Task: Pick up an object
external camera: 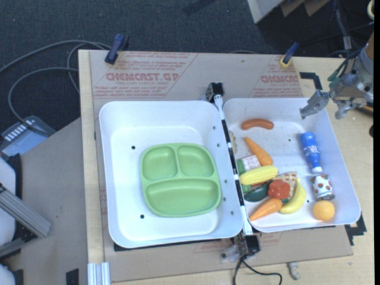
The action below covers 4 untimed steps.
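Green divided plate set in left bin, toy food piled in right bin, blue bottle among it, gripper poised over right bin's far corner, fingers spread, nothing held.

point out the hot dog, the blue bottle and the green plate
hot dog (257,123): camera view, middle of the sausage.
blue bottle (309,149): camera view, middle of its body.
green plate (180,179): camera view, ridge between its compartments.
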{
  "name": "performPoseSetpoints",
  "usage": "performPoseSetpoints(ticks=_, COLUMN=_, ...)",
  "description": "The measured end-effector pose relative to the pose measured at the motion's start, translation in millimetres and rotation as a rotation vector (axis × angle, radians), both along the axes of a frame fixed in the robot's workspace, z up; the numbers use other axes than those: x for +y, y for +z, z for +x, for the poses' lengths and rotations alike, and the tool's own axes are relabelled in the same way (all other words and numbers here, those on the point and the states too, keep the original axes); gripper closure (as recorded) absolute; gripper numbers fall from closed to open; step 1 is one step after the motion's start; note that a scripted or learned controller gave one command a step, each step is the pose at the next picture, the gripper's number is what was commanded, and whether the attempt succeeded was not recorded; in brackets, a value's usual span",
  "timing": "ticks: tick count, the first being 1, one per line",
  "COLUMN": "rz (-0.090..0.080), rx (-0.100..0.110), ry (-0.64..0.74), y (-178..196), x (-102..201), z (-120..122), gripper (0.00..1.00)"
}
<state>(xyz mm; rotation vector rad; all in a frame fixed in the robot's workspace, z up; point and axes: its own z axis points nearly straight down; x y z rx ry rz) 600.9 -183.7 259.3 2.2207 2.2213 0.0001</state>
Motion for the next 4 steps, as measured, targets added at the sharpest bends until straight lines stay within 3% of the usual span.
performPoseSetpoints(ticks=1, rz=0.002, rx=0.004, ry=0.002, y=-106, x=73, z=46, gripper=0.0)
performPoseSetpoints(ticks=2, rz=0.001, rx=0.002, ry=-0.001, y=-175, x=91, z=-15, gripper=0.0)
performPoseSetpoints(ticks=3, rz=0.0, rx=-0.001, ry=-0.002, y=-165, x=91, z=-14, gripper=1.0)
performPoseSetpoints(ticks=4, rz=0.001, rx=-0.001, ry=0.002, y=-74, x=166, z=-15, gripper=1.0)
